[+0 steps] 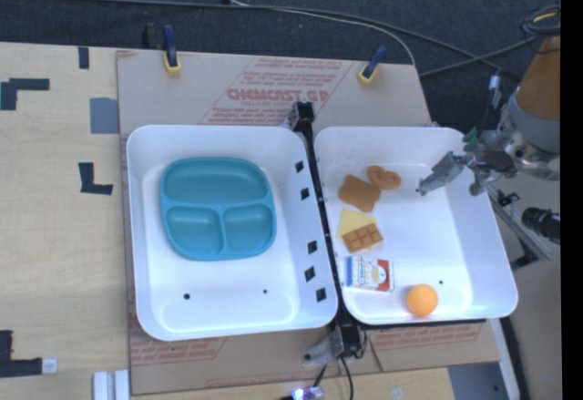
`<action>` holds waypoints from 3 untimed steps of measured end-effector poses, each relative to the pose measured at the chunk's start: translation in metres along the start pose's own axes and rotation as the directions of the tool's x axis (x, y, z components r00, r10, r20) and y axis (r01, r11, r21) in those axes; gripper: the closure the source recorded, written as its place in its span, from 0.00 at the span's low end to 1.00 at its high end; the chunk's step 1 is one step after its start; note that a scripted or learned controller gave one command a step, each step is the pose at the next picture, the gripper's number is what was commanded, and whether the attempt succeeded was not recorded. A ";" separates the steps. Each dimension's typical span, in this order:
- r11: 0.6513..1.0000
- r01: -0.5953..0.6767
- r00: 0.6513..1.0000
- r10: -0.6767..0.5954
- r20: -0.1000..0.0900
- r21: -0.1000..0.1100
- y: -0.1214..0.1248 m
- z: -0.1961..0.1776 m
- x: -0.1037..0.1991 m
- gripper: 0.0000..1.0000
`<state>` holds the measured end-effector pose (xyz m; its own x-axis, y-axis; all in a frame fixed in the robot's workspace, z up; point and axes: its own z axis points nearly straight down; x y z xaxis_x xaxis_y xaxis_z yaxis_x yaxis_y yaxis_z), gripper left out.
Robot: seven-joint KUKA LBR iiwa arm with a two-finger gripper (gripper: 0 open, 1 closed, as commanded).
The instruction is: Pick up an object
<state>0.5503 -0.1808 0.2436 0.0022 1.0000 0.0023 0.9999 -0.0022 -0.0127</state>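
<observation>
The right bin [483,252] holds several small items. A brown cookie-like piece [358,193] and a small brown pretzel shape [384,177] lie near its far left. Below them rest a yellow wedge [353,223] with a brown waffle piece [363,239], a white carton with red and blue print [369,273], and an orange ball [422,300] near the front edge. My gripper [448,187] hangs over the bin's far right part, open, with nothing between its fingers. It is well right of the pretzel shape.
The left bin [146,280] carries a teal divided plate [219,207]. A black divider [314,225] runs between the bins. Clamps [169,56] hold the cardboard base at the back. Cables cross the dark floor behind.
</observation>
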 end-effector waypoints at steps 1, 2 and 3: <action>1.000 0.003 1.000 -0.003 0.003 -0.011 0.002 -0.006 0.000 0.00; 1.000 0.003 1.000 -0.003 0.001 -0.006 0.006 0.058 0.000 0.00; 1.000 0.004 1.000 -0.004 0.001 -0.006 0.009 0.120 0.007 0.00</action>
<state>0.5574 -0.1736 0.1232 -0.0014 1.0000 0.0015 1.0000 0.0014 -0.0071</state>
